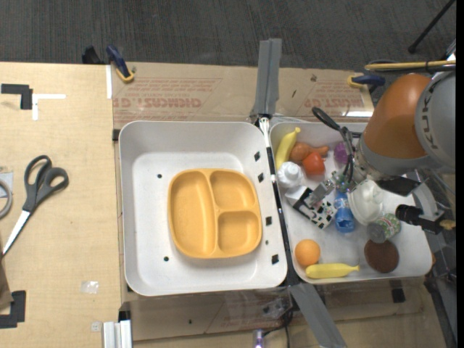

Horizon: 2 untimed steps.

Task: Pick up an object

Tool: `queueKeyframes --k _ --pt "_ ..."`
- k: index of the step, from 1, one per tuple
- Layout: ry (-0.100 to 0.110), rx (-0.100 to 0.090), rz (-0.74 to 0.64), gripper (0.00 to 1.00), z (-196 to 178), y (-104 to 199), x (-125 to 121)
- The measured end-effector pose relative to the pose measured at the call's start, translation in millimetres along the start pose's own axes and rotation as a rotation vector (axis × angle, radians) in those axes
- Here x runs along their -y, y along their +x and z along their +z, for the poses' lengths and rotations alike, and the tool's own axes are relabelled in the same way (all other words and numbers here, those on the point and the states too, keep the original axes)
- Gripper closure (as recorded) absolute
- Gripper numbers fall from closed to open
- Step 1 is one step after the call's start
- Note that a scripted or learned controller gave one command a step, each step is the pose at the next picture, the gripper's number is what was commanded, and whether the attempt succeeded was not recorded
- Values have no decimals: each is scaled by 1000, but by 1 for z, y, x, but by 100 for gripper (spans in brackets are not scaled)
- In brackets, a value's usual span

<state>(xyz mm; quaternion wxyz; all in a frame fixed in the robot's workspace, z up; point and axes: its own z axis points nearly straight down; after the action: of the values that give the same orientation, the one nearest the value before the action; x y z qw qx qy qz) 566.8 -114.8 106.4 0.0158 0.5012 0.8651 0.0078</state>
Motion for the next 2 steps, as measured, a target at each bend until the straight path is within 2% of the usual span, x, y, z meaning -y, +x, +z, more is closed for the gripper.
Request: queueKeyframes --k 1,2 --pt "13 -7 160 0 2 -5 -12" --pt "2 -5 214 0 0 11 35"
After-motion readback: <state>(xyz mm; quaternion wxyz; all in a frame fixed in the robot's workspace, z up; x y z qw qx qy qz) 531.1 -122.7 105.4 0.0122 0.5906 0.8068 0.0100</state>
